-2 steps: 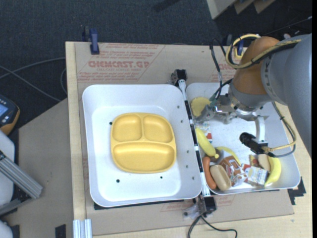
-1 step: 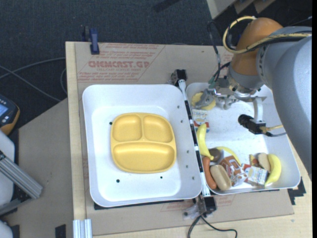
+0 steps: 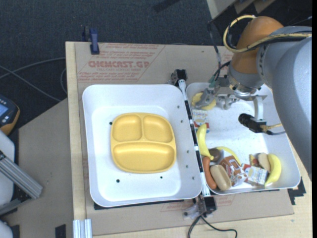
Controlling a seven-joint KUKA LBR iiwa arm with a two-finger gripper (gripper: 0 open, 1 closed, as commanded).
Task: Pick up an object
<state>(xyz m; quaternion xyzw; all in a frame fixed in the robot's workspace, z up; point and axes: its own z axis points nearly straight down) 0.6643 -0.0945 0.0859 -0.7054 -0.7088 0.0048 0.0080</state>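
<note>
The grey arm's two-finger tool [image 3: 216, 97] hangs low over the far left corner of the right shallow white bin [image 3: 283, 144], right at a small yellow curved piece [image 3: 203, 99] lying there. How far the tool is open cannot be told, nor whether it has anything. The nearest graspable thing is that yellow piece, touching or just left of the tool; a long yellow banana [image 3: 201, 140] lies lengthwise along the bin's left wall, nearer the camera.
</note>
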